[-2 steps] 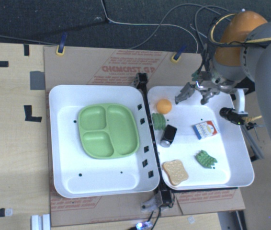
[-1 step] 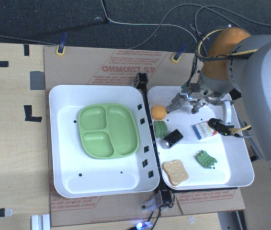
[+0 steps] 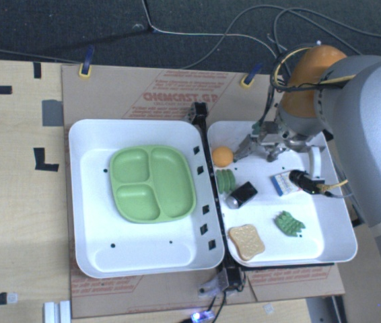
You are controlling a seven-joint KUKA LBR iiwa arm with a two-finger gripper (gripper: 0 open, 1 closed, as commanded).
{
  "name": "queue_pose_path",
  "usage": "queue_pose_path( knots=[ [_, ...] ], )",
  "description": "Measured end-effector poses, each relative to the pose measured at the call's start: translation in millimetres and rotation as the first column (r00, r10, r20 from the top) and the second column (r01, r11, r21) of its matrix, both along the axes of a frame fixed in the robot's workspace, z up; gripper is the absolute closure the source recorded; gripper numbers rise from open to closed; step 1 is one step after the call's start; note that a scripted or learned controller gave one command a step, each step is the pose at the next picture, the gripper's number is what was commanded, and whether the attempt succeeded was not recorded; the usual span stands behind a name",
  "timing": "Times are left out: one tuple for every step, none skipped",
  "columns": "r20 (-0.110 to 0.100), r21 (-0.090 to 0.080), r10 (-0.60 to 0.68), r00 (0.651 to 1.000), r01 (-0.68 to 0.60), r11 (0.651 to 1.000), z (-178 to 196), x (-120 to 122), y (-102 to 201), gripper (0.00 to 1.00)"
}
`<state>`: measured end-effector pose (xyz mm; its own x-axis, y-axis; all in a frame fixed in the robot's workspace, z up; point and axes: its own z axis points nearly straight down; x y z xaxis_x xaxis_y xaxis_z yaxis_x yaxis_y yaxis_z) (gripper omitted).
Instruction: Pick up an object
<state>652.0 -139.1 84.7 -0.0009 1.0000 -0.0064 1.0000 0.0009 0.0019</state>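
Fingers (image 3: 266, 145) at upper right of the frame, low over the back of the right bin (image 3: 332, 244), spread apart with nothing between them. Just left of them an orange ball (image 3: 223, 156) by the bin's left wall; below it a green piece (image 3: 225, 180), a black block (image 3: 243, 194), toast (image 3: 246, 241) and a leafy green toy (image 3: 289, 223). In the left bin (image 3: 89, 200), a green divided plate (image 3: 153, 183).

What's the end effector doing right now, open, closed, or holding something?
End effector: above the right bin's upper part; open or closed cannot be told, nothing seen held.
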Motion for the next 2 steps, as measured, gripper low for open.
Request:
queue_pose_path(
  knots=[
    [0.0,0.0,0.002,1.0,-0.002,1.0,11,0,1,1.0],
    [0.001,0.006,0.0,1.0,0.0,1.0,73,4,-3,1.0]
  ],
)
